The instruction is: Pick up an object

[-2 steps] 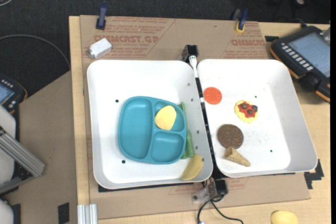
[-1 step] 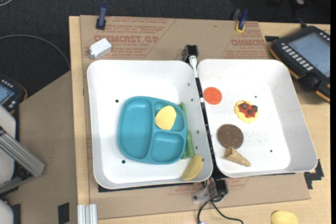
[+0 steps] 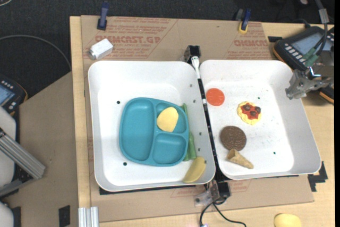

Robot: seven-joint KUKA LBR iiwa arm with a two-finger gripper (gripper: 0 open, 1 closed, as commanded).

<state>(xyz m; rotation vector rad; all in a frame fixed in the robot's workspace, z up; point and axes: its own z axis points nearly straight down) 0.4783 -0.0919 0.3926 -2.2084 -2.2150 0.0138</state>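
At right bin's [image 3: 297,130] outer edge, gripper [image 3: 295,91] hangs above rim, grip state impossible to tell; brown cookie [image 3: 233,137] lies well apart.

1. One fixed cam, mounted above the worktop [image 3: 159,34], looking down at a slant.
2. Mid distance: left bin [image 3: 106,82] & right bin [image 3: 287,114] both fully in frame.
3. Floor visible along the top.

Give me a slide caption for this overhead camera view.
Gripper at right bin's edge; toy foods inside, blue divided tray in left bin.
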